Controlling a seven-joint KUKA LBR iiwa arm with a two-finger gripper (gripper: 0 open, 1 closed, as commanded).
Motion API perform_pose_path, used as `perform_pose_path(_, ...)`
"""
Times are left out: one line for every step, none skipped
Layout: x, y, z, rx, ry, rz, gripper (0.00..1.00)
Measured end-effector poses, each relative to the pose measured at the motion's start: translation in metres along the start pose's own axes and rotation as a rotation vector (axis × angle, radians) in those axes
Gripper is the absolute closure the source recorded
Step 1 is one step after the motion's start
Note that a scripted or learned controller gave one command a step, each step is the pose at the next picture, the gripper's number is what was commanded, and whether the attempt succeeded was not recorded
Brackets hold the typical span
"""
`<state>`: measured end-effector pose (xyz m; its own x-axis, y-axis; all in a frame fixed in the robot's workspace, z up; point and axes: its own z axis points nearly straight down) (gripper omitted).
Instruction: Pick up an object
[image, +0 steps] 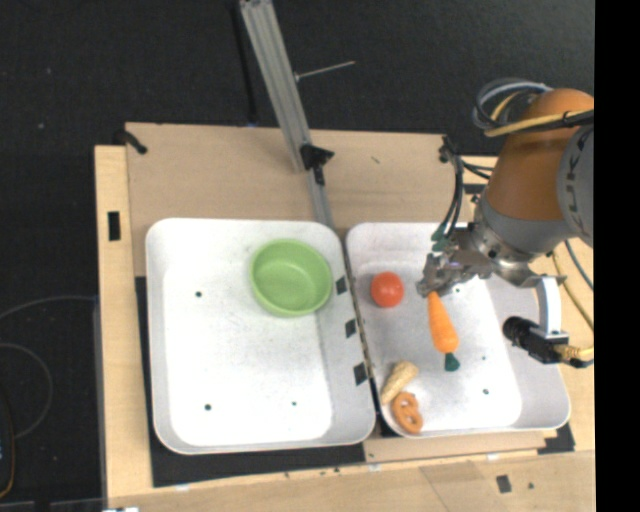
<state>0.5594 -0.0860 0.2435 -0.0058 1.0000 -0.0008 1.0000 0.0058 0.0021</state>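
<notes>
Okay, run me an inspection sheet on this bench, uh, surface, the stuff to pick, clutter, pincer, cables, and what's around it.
Surface: wooden bench bearing a left bin and a right bin, side by side.
Job's things: green bowl in the left bin; tomato, carrot, pretzel and a pale piece in the right bin.
Clutter: nothing seen.
Grippers: pincer over the right bin, at the carrot's upper end; nothing visibly held.
Cables: bundle along the arm; thin loops on the dark floor at left.
Surroundings: dark floor; metal post rising behind the bins.
</notes>
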Motion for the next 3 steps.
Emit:
perform_pose_path(0.058,0.024,0.002,0.000,0.002,-0.002,1.00)
perform_pose_path(0.106,0.041,0.011,0.001,0.001,-0.001,1.00)
perform_pose_path(0.155,0.067,-0.003,-0.001,0.002,-0.002,1.00)
